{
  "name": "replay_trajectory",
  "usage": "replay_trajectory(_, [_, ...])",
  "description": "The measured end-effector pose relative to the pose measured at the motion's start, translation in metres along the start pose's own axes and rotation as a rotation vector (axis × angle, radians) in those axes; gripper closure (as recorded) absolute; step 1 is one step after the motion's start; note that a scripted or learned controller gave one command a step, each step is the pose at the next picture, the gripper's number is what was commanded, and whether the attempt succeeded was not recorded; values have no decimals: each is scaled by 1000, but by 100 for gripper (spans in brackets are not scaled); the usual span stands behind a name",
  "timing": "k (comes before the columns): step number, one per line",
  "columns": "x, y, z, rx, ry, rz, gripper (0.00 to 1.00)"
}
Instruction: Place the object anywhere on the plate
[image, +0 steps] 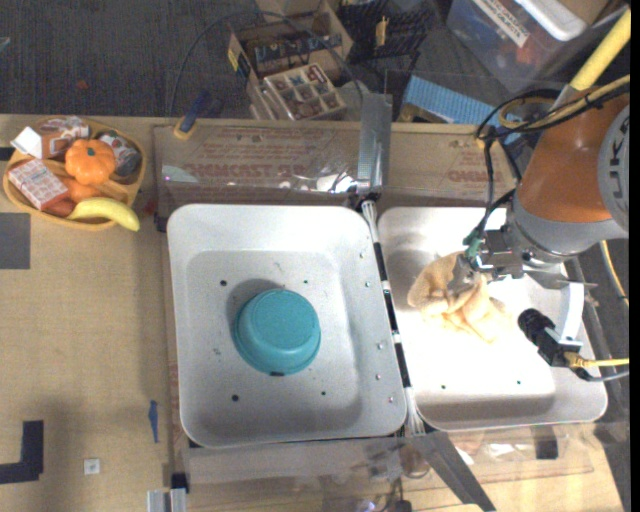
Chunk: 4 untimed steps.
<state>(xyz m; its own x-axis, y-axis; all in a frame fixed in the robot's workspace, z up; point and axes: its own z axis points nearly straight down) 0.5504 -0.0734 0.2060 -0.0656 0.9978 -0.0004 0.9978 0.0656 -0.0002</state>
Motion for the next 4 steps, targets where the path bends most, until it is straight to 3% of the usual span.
replay_trajectory(1, [-1,0,-18,-2,-1,1,100])
replay_trajectory(4, [145,28,-8,-7,-2,-1194,100])
